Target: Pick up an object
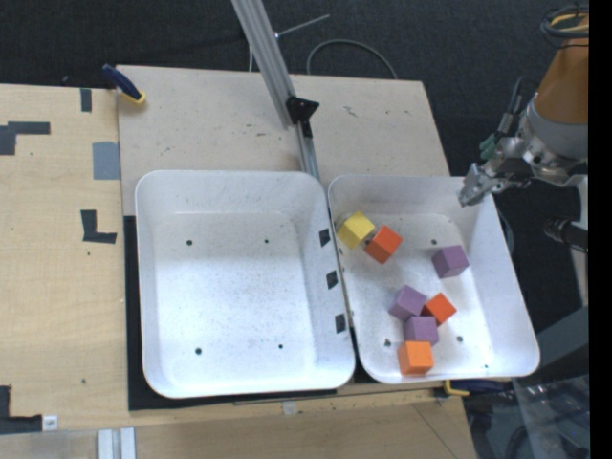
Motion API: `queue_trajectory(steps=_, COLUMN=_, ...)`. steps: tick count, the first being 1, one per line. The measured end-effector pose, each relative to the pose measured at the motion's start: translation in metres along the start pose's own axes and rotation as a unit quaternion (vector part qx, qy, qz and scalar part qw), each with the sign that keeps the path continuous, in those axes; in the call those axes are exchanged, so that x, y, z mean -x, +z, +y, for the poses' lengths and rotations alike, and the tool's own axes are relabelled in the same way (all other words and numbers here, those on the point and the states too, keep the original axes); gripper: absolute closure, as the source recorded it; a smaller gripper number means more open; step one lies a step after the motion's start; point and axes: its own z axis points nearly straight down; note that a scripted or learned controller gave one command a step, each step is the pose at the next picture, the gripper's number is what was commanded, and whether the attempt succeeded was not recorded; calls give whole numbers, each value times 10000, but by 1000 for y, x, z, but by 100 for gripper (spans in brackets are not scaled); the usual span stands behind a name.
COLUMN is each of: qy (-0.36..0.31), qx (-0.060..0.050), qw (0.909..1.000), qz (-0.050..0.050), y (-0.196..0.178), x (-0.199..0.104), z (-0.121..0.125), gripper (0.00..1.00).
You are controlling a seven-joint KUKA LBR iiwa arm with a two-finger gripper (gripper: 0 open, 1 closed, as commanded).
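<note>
Blocks lie in the right bin (497, 256), the purple block (449, 260) nearest our gripper (472, 192) at the bin's upper right rim. We cannot tell how the jaws stand. We should descend centred over that lone block, clear of the wall.

Slanted metal rail (271, 51) over the bench, blue-and-yellow clamp (123, 83) at far left, black cable loop (349, 54) behind

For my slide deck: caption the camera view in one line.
Gripper poised over the right bin's upper rim; yellow, orange and purple blocks lie scattered inside.
</note>
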Motion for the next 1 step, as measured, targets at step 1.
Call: queue_trajectory(steps=1, qy=-22, qx=-26, qw=10000, qz=17, y=-4, x=-59, z=-15, gripper=100)
